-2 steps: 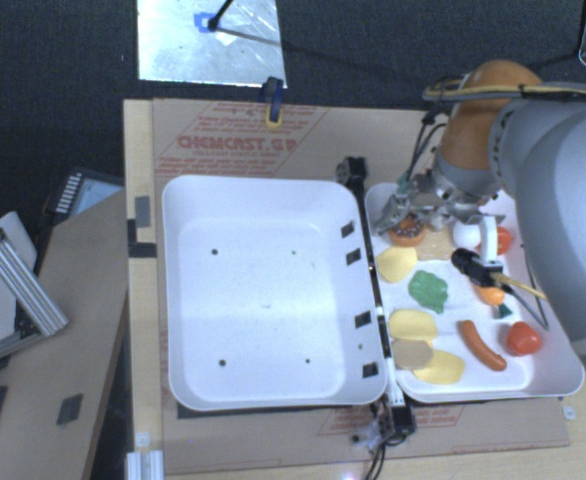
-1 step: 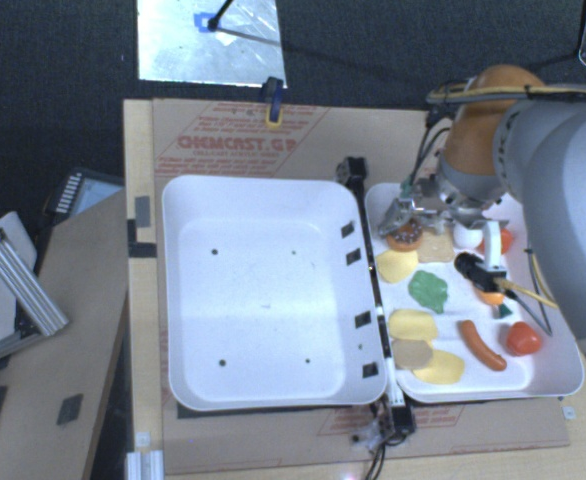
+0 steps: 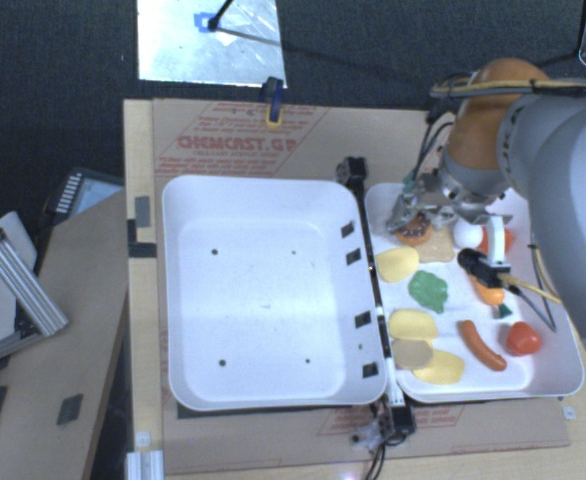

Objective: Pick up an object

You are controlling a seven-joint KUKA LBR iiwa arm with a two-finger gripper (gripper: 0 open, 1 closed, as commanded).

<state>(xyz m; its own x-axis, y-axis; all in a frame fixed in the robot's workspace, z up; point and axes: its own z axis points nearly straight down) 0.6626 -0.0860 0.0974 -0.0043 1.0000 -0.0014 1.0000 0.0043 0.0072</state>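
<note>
My gripper is low in the far left corner of the right bin, just above a brown and orange round piece and touching or nearly touching it. Nothing shows clearly held. Close by lie a white egg and a pale beige slab. Nearer the front are a yellow lump, a green leafy piece, another yellow piece, a tan disc and a yellow banana shape.
A red sausage, a red tomato and an orange carrot lie on the right bin's right side. The left bin stands beside it, with black clips along the shared wall. The arm covers the far right corner.
</note>
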